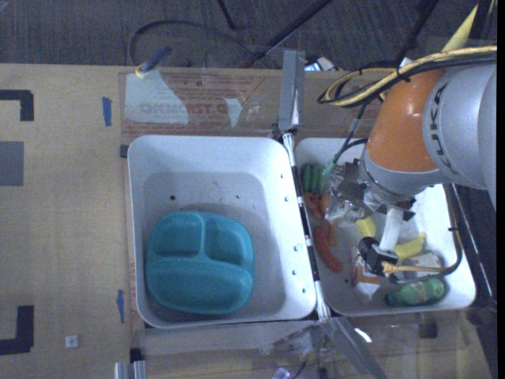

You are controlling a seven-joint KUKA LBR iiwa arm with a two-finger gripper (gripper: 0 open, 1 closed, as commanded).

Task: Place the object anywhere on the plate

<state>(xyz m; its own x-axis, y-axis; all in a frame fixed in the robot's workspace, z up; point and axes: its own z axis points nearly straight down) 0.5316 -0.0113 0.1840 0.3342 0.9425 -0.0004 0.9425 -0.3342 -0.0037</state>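
A teal divided plate (200, 261) lies in the left white bin (158, 156), toward its front. My gripper (346, 201) is low in the right bin (464, 287), over a cluster of toy food near that bin's left side. Close by lie a red sausage-like piece (328, 253), an orange piece (315, 204) and a yellow piece (365, 227). No item can be seen held by the gripper.
The right bin also holds a green item (312, 176) at its back left, a yellow banana (412, 247), a green piece (416, 291) at the front and an orange-and-white piece (363, 278). The bins' shared walls (304, 235) run between plate and gripper.
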